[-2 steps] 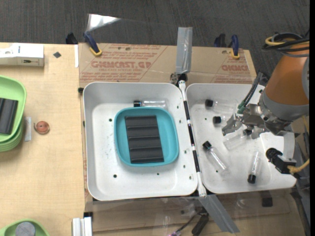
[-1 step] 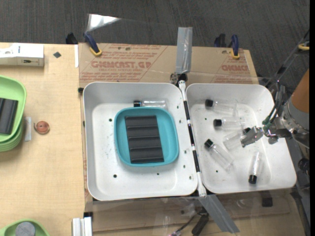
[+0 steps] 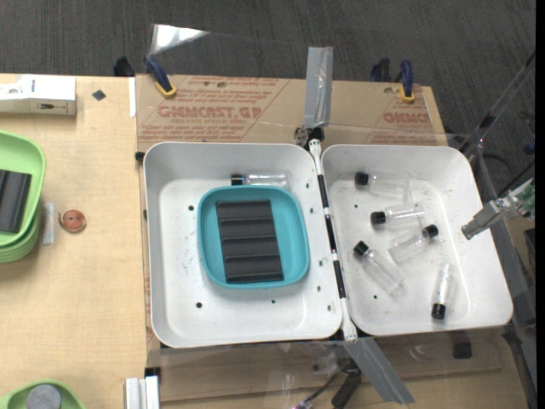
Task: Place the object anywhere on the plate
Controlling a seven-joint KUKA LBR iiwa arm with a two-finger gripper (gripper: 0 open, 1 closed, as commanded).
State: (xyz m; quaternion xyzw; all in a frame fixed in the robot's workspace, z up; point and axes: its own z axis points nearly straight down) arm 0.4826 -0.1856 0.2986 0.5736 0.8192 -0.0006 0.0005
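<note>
Looking down on the table [image 3: 77, 313], we see two white bins side by side. Our left bin [image 3: 170, 313] carries a teal plate [image 3: 294, 228] with a dark ridged insert [image 3: 249, 239] lying on it, and just behind the plate, against the bin's back wall, one clear vial with a black cap [image 3: 255, 179] lies flat. Over in the right bin [image 3: 477, 313] we count several more clear black-capped vials [image 3: 396, 216] scattered loose, none touching the plate. At the right edge the gripper [image 3: 477, 226] pokes in over that bin's rim; we cannot tell whether it is closed or spread, and nothing shows in its grasp.
</note>
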